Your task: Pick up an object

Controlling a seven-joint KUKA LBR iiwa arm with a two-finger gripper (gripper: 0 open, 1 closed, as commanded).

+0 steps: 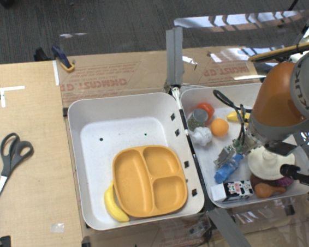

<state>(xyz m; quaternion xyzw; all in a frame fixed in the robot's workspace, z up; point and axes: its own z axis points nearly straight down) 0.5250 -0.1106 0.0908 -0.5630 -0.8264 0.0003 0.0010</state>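
- From the overhead camera I've got the arm (283, 98) coming in from the right, its orange band hanging over the right bin (198, 159).
- The gripper (238, 145) is down among the clutter in that bin; I cannot tell how far apart it stands or whether it has hold of anything, the wrist hides it.
- Just beside it lies a blue wrapper (228, 167), with an orange ball (219, 127) a little farther up.
- Crowding around: a red-capped item (201, 113), a white crumpled piece (202, 136), a yellow piece (232, 116), a white round object (265, 160), and a black-and-white carton (235, 189) against the near wall.
- An orange-brown lump (265, 190) sits next to the carton. Tight quarters here, very little bare floor.
- Left bin (91, 149): yellow divided tray (149, 180) near the front, a banana (113, 204) tucked under its left edge. The back half is open white floor.
- On the desk (34, 176), scissors (8, 163) lie well apart from both bins.
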